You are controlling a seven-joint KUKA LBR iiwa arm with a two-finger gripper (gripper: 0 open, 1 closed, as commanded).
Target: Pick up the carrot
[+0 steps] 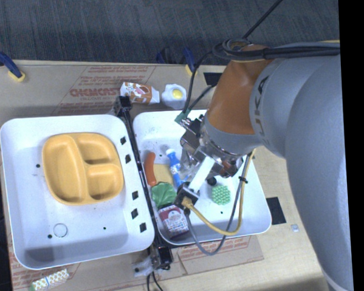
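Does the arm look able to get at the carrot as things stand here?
Probably yes. The carrot lies uncovered in the right bin near its left wall, and the arm hangs over that same bin. The green thing and the close wall may crowd a grasp.

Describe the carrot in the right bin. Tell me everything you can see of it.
The carrot is a short, smooth, orange-red stick with rounded ends, and it looks like a plastic toy. It lies flat in the right bin, close to the bin's left wall, with its length running along the wall. A pale yellow piece lies just to its right, and a green leafy thing sits at its lower end. I cannot tell whether either touches it.
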